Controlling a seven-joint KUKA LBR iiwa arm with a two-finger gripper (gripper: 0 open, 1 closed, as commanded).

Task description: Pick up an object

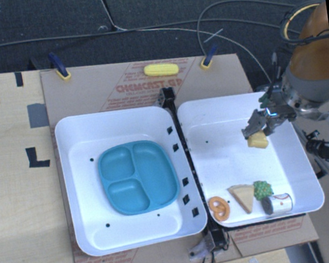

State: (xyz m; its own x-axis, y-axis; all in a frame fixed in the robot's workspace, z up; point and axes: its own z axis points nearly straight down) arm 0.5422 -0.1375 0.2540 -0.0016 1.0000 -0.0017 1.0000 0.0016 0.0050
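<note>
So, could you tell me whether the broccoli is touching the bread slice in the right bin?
Touching: the camera view shows the broccoli pressed against the bread slice, with no white bin floor between them.

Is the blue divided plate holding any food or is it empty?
Empty. The blue divided plate in the left bin shows bare compartments; the toy foods lie in the right bin.

A light wooden surface [16, 197] carries a sheet of brown cardboard [128, 90], held at its far edge by two blue-and-yellow clamps [58, 68]. Two shallow white bins sit side by side on the cardboard, the left bin [76, 170] touching the right bin [217, 114]. A yellow object [160, 69] lies on the cardboard beyond them, between the clamps. Black tape marks [34, 158] dot the wood at left.
</note>
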